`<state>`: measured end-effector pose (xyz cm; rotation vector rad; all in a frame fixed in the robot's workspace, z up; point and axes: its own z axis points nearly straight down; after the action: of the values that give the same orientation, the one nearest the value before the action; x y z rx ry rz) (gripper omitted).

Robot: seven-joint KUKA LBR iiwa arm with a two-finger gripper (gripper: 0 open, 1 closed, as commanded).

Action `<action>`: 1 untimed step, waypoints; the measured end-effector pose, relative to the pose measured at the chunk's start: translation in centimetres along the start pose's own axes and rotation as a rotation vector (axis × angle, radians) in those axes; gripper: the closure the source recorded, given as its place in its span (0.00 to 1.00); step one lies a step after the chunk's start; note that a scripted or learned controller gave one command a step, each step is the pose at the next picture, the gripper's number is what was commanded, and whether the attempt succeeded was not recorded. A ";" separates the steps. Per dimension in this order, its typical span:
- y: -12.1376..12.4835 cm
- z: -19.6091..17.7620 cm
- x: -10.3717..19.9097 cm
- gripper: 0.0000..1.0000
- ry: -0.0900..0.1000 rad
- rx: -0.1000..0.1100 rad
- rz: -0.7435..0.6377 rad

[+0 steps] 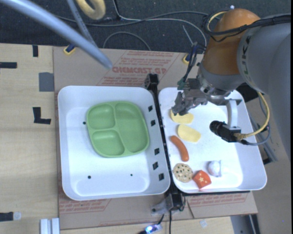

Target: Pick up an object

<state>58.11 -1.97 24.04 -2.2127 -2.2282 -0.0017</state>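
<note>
Two white bins are seen side by side on a cardboard sheet (136, 67) laid over the counter (19, 130). In the left bin (71, 179) a green tray (118, 128) with three compartments is set, slightly rotated. The right bin (251, 174) is reached into by the arm (234, 38) from the right, with the orange band seen above the wrist.

The tool (181, 105) is lowered at the upper left part of the right bin, directly over a yellow piece (182, 116), which is partly covered by it. Whether the tool is released or clenched cannot be told, and no object is seen to be grasped.

Just below the yellow piece a second yellow slice (189, 133) is found, and below that a sausage (180, 147) lying at a slant. Near the front edge a cookie (183, 172), a red piece (201, 179) and a small white object (214, 167) are grouped close together. A black cable fitting (223, 130) is seen over the bin's right half
</note>
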 end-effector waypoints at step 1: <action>1.1 0.9 4.2 1.00 -0.001 0.002 0.003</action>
<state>59.19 2.29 23.13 -2.2150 -2.2249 0.0016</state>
